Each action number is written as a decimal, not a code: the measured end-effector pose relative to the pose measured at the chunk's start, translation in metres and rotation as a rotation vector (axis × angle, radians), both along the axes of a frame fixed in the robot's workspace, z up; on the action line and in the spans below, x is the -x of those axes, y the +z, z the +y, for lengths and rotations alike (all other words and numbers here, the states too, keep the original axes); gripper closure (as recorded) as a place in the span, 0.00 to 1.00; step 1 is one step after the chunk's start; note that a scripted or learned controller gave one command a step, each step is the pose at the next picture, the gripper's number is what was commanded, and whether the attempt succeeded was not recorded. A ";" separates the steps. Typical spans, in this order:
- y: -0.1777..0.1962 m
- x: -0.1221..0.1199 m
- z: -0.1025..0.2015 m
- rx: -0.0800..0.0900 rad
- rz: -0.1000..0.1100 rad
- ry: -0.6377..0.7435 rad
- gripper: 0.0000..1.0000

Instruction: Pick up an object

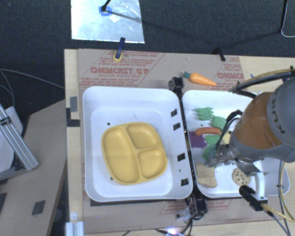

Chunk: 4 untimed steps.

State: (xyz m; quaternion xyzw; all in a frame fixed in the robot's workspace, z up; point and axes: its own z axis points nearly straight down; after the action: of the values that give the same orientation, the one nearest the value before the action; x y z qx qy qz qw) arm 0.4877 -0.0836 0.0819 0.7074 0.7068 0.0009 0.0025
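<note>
Gripper: we see it low in the right bin, above the toy food; we cannot tell its state, since the wrist hides it.
Arm: we see it reach in from the right, its orange band over that bin.
Nearest objects: a tan bread-like piece just below the gripper, a purple piece and a green piece beside it.
Further objects: we note a sausage, green leaves and a cookie.
Left bin: we see a yellow divided plate.
Bench: a carrot lies outside the bins.
</note>
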 end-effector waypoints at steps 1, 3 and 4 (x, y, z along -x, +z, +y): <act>0.016 -0.002 -0.001 0.001 -0.008 0.001 1.00; 0.036 -0.004 0.000 0.000 -0.010 0.004 1.00; 0.004 -0.001 0.000 -0.001 -0.004 0.001 1.00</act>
State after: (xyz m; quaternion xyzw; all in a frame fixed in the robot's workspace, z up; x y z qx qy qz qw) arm 0.4891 -0.0833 0.0856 0.7071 0.7071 0.0026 0.0037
